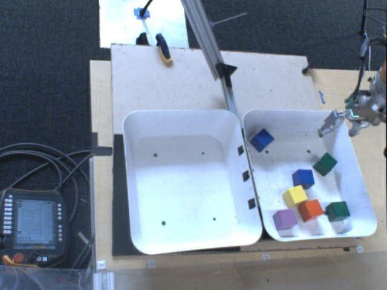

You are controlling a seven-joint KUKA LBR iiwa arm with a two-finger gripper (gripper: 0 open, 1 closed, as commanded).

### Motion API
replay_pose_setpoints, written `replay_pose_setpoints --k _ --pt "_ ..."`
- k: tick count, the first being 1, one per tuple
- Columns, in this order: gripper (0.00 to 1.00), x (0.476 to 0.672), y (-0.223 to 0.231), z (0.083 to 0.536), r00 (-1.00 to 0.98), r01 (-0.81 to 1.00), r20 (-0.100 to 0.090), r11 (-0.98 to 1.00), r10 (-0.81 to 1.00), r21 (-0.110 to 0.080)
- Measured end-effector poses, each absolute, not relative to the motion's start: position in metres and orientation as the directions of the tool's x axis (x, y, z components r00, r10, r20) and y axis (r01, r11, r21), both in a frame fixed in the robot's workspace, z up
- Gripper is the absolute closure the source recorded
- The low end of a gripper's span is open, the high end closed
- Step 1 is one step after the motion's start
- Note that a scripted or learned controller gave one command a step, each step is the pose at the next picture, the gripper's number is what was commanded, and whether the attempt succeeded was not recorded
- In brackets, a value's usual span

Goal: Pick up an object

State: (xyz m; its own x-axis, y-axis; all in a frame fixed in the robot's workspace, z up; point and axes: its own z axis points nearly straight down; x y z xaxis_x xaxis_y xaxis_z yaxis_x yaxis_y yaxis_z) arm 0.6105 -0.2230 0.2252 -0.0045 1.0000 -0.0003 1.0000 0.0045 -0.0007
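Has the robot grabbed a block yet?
Not yet. The gripper sits over the right bin's top right corner with nothing between its fingers. All seven blocks lie in the bin, the nearest being a green block. Reaching down, grabbing and lifting are all left.

The scene is lit evenly and brightly from above, and no strong directional beam can be seen. The two white bins (181,180) are rendered very bright, almost washed out on their floors, so little surface detail is kept there. Soft, short shadows are cast under the coloured cubes (302,201) and along the bin walls. A pale glare is seen on the reflective sheet (121,17) at the top. The dark carpet (42,59) is shown grainy. The gripper (341,124) is slightly blurred (the edges are soft), and the whole picture is of modest sharpness
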Motion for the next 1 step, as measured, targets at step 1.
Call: replay_pose_setpoints --k 1 --pt "0.00 0.6113 -0.2228 0.2272 -0.006 1.000 -0.001 0.006 1.000 0.002"
